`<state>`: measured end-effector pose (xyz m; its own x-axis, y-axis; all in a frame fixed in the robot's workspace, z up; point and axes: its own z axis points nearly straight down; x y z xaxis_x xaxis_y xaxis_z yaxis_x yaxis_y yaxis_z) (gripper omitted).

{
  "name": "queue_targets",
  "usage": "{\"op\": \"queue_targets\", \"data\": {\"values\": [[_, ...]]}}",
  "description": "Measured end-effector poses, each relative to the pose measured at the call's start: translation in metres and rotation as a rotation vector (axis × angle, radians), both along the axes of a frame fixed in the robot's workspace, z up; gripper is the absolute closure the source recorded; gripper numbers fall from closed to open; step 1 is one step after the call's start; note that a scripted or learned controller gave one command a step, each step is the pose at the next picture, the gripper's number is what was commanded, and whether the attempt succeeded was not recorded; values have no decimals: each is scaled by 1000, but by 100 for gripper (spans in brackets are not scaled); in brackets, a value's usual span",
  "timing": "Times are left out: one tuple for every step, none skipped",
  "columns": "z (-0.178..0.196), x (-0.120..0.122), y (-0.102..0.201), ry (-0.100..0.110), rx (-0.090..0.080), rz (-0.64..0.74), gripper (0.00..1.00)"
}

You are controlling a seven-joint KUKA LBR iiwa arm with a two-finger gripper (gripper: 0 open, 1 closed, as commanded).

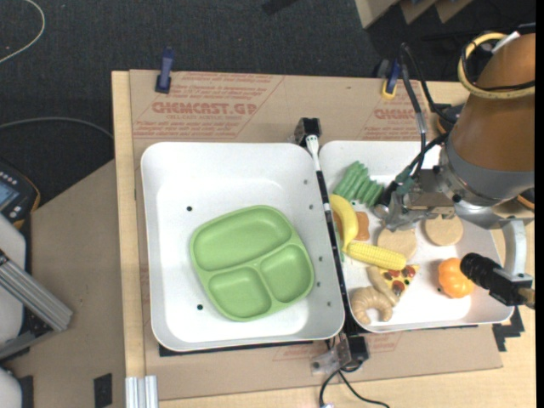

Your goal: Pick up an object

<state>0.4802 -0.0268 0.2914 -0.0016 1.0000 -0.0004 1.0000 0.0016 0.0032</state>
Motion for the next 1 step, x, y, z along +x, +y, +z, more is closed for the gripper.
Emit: {"op": "queue_targets", "data": {"values": [[-97, 3, -62, 12, 0, -8, 100]]}}
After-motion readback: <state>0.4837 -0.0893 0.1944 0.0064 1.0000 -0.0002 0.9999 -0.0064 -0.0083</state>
